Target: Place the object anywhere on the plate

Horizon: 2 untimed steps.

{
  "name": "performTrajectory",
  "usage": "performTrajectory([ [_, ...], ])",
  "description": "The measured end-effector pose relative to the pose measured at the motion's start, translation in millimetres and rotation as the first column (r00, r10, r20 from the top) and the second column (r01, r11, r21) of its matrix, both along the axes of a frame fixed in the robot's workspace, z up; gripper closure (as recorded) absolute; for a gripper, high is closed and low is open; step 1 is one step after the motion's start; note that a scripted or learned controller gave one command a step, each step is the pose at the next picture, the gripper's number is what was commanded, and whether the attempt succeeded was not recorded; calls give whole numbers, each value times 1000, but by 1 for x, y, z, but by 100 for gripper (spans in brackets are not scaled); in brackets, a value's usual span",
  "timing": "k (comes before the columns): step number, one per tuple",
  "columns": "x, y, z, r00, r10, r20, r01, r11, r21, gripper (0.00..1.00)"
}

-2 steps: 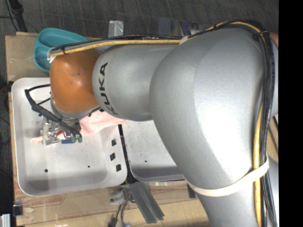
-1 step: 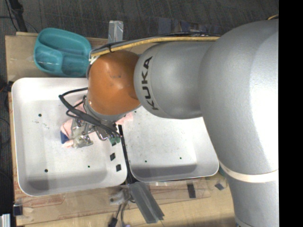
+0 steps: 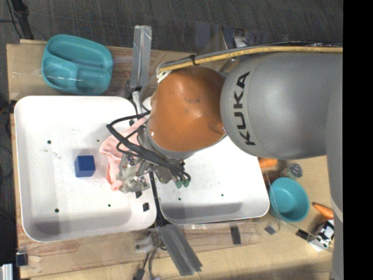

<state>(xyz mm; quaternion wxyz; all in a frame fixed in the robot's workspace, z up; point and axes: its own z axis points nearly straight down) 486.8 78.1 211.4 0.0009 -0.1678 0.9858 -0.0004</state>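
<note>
To the left of the end effector (image 3: 135,177), well apart from it, a small blue cube (image 3: 85,165) sits flat on the floor of the left bin (image 3: 35,127), solid-coloured, sharp-edged and upright. Just left of the end effector and touching or passing under it lies the pink plate (image 3: 111,156), pale and partly hidden. I cannot tell how the end effector is set. The risk, as I judge it: the end effector hangs over the plate rather than the cube, so it may descend onto the plate, drag it, or close on nothing. The right bin (image 3: 245,185) lies to its right.
</note>
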Motion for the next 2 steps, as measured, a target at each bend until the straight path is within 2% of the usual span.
performTrajectory([
  [1, 50, -19, 0, 1000, 17, 0, -17, 1000, 0, 100],
  [2, 71, -99, 25, 999, 40, 1, -40, 999, 0, 100],
])
